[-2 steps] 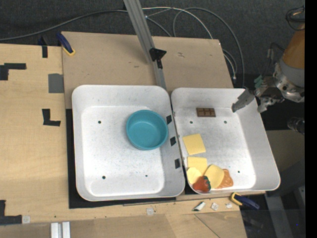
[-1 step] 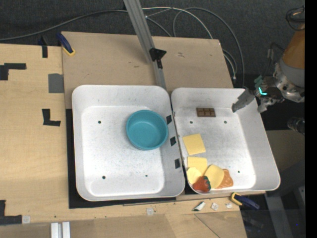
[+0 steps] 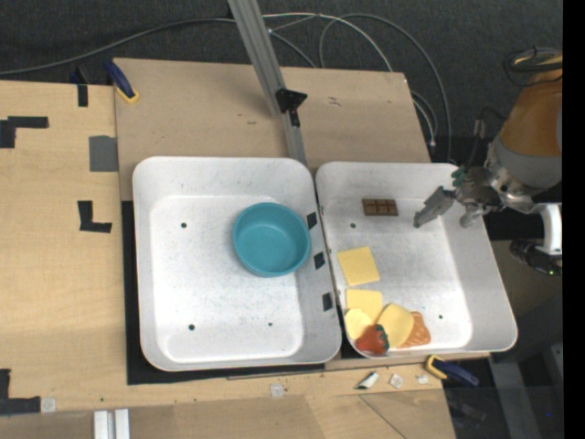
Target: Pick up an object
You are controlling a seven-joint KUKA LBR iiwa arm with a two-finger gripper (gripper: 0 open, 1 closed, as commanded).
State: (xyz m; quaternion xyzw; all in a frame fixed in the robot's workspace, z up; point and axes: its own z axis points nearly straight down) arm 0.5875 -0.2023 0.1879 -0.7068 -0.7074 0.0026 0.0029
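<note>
The grey two-finger gripper (image 3: 450, 207) hangs with fingers spread and holding nothing at the right bin's (image 3: 475, 282) two o'clock, so descending there risks closing on bare floor, missing the small brown chocolate bar (image 3: 379, 208) at its nine o'clock.

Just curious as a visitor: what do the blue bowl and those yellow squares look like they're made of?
The blue bowl looks like moulded plastic: uniform teal colour, smooth matte surface, soft rounded rim. The yellow squares look like plastic or foam toy cheese: flat, evenly coloured, clean-cut edges. It is hard to say which from this distance.
</note>
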